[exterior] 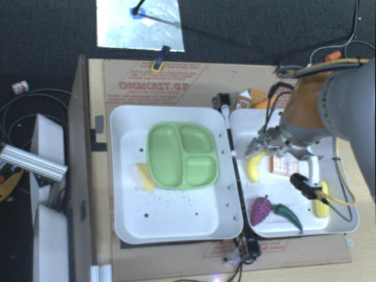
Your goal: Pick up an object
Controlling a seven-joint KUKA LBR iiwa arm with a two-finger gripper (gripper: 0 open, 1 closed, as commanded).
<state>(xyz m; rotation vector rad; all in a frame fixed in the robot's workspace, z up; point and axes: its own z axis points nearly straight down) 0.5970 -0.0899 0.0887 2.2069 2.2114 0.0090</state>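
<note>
A: What's sitting nearest us in the right bin (346, 228)?

B: Purple grapes (261, 210) and a green pepper (289, 215), at six o'clock.

A: And the gripper (265, 144)?

B: It's hovering farther back over the yellow banana (254, 165), at nine o'clock in that bin. I'm not making out the jaws.

A: How is the banana looking to grasp?

B: Probably light, stiff, slick plastic; pinching across its middle seems safest.
</note>
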